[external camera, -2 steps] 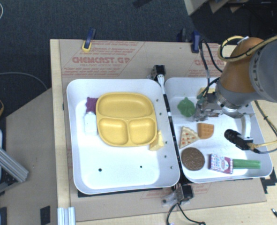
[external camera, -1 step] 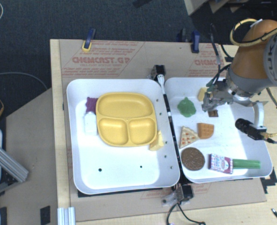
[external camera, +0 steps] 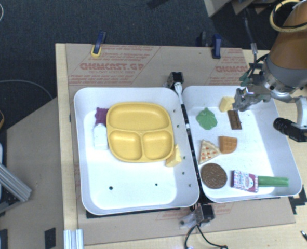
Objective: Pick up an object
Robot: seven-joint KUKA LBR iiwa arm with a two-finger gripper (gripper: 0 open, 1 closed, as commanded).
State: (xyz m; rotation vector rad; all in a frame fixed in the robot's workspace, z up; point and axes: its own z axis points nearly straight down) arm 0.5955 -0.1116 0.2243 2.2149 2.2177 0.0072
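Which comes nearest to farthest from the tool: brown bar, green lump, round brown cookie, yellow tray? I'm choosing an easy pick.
From the tool:
1. Brown bar, just below it, right bin.
2. Green lump, left of it.
3. Round brown cookie, right bin's near side.
4. Yellow tray, left bin.

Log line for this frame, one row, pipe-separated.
phase: approach | hand: over right white bin, far end | nearest: brown rectangular bar, pale yellow block | grasp: none seen

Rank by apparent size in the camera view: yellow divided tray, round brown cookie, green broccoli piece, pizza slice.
1. Yellow divided tray, by far the largest.
2. Round brown cookie.
3. Green broccoli piece and pizza slice: these look about alike, so I won't rank them. Both only slightly smaller than the cookie.
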